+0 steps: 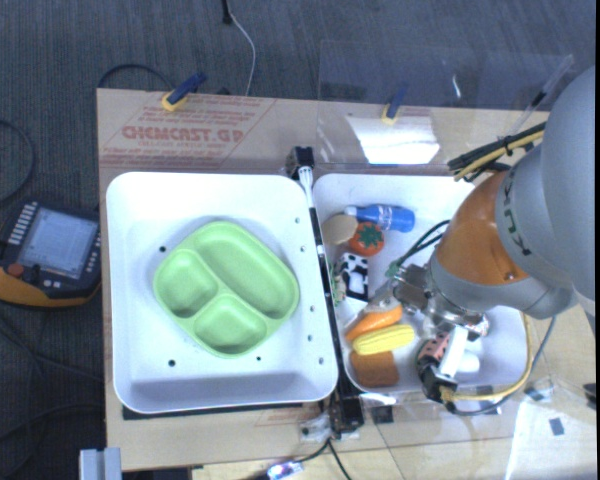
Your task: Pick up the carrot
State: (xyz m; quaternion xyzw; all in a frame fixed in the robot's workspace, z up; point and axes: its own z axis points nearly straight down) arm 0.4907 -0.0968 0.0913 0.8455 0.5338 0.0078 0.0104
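The carrot is a short orange piece lying in the right bin, near the bin's left wall. It rests against a yellow corn cob just below it. My gripper is low in the same bin, right beside the carrot and corn. The grey and orange wrist covers it from above. Nothing can be seen held in it.
The right bin also holds a blue-and-white bottle, a small orange fruit with a green top, a black-and-white item and a brown lump. A green divided plate sits in the left bin.
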